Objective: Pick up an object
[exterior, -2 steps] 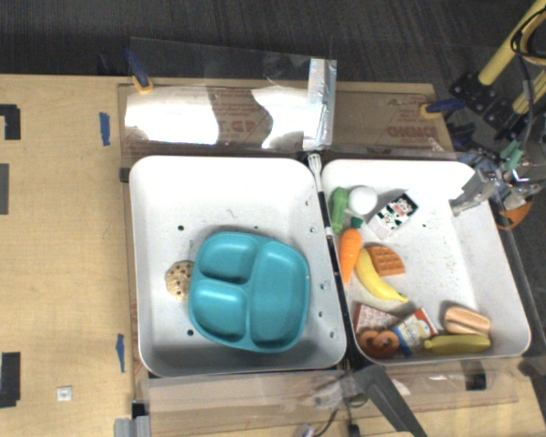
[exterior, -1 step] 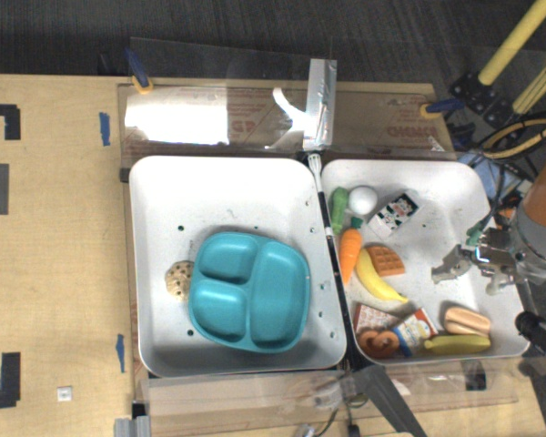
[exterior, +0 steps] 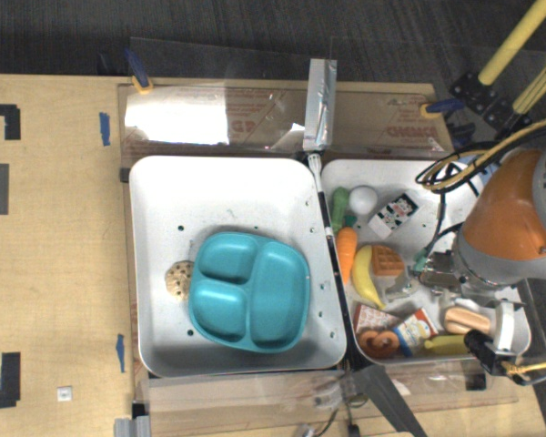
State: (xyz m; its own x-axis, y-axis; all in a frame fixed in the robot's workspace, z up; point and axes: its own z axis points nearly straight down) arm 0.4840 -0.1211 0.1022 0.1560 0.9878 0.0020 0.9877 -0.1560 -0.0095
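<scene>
Pincer (exterior: 429,274) low in cluttered bin (exterior: 391,169), grip state can't tell; banana (exterior: 364,279) just beside it, toward img left.

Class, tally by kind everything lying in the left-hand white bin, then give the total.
Teal divided plate: 1
Cookie: 1
Total: 2

teal tray (exterior: 250,289), cookie (exterior: 178,279), carrot (exterior: 346,251), banana (exterior: 366,280)
</scene>
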